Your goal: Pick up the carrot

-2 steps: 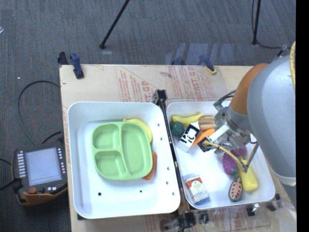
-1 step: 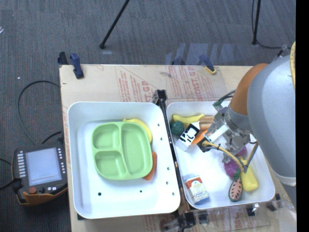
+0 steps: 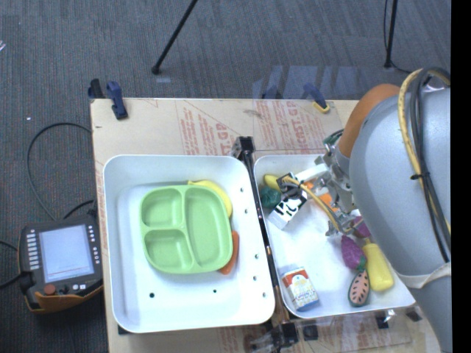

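Arm (image 3: 401,190) over right bin (image 3: 324,263); gripper (image 3: 337,206) (open or closed: cannot tell); carrot (image 3: 234,254) tucked under plate (image 3: 188,230), best approached from its exposed edge.

A light green tray (image 3: 188,230) is sitting in a white bin (image 3: 118,271). An orange carrot (image 3: 231,256) is peeking out beside it. A watermelon slice (image 3: 358,288) is showing red flesh dotted with black seeds.

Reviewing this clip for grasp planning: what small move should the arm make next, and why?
Probably swing left across the divider toward the carrot. It lies in the left bin, its orange edge peeking from under the green plate's right rim, while the end effector hangs over the right bin, among the toy food.
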`<state>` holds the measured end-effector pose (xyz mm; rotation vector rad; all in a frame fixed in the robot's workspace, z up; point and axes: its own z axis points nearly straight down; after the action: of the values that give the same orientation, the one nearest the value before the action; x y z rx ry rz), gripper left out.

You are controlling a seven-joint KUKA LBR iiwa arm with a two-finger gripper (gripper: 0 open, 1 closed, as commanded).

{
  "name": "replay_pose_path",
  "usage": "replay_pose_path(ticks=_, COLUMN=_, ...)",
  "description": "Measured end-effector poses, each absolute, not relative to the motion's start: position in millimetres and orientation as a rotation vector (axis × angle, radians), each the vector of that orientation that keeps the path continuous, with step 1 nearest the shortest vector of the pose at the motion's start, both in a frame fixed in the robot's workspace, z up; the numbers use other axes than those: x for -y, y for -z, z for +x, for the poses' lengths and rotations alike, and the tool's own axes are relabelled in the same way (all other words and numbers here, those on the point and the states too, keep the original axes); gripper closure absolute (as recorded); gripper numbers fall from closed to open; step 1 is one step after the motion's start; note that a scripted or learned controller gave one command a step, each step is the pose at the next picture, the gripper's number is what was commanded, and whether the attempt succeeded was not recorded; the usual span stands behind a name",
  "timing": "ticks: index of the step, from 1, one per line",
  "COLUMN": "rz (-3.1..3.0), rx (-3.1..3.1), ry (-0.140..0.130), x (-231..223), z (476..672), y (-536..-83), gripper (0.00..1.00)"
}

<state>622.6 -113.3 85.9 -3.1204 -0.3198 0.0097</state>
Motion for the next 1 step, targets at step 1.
replay_pose_path(ticks=1, rz=-3.113, rx=0.336, ry=-0.018, x=109.8, z=622.7, y=-95.3, gripper=1.00)
